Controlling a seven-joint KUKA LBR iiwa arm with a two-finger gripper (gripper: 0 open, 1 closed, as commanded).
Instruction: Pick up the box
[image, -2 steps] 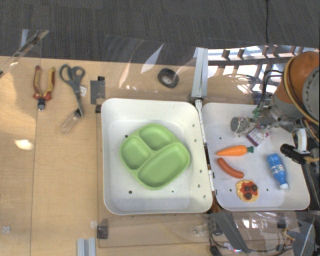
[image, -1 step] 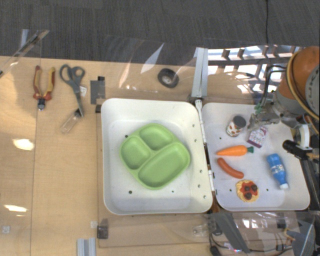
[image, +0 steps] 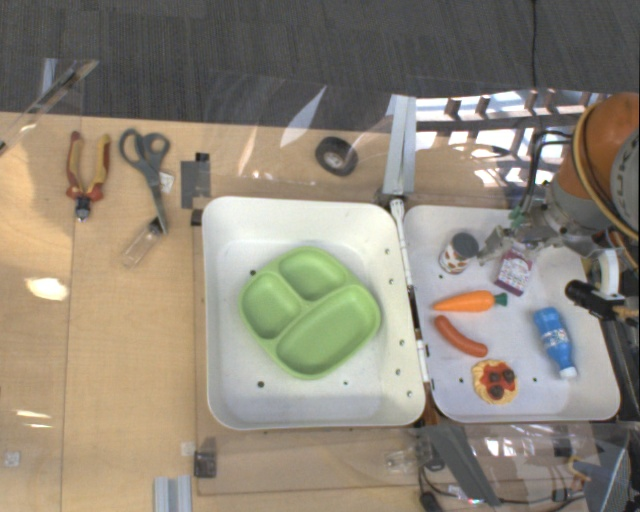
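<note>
Right now box (image: 513, 270) sits just below claw (image: 520, 236), touching.

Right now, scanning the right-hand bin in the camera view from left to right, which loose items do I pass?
Small can → toy sausage → toy carrot → toy pizza slice → small box at the gripper → blue bottle.

I see the wooden bench (image: 100, 330) carrying two white bins: the left bin (image: 230, 400) and the right bin (image: 600, 400), side by side. Pliers (image: 86, 172), scissors (image: 148, 165) and a tape roll (image: 337, 155) lie directly on it.
</note>
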